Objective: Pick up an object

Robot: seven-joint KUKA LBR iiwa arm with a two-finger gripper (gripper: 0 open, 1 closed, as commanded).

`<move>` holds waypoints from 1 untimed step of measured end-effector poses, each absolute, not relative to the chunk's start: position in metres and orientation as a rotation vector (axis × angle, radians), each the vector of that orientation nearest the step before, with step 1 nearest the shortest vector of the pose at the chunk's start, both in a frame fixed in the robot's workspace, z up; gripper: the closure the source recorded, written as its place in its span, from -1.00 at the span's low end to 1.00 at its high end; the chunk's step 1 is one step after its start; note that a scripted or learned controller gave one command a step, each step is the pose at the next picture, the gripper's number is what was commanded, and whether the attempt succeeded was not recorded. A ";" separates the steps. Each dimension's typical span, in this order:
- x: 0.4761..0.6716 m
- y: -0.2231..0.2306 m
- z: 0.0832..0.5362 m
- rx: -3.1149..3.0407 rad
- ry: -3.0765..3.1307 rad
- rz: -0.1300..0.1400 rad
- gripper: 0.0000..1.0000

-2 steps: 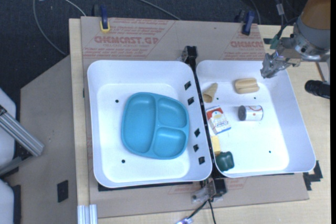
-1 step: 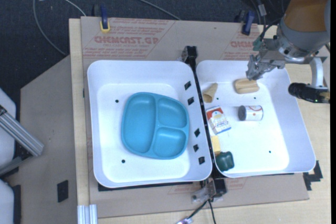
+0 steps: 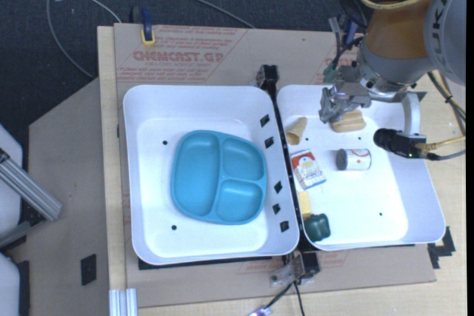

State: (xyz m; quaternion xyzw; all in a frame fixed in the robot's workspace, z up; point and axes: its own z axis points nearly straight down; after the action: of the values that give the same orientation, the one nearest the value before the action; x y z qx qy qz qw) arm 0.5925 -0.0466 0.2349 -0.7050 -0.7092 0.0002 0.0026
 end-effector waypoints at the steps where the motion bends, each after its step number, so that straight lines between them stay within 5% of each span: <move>1: 0.578 0.005 0.223 -2.214 -2.223 0.002 1.00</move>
State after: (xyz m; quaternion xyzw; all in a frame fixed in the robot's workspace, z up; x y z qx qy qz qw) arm 0.5780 0.0047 0.2231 -0.7057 -0.7085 0.0005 0.0021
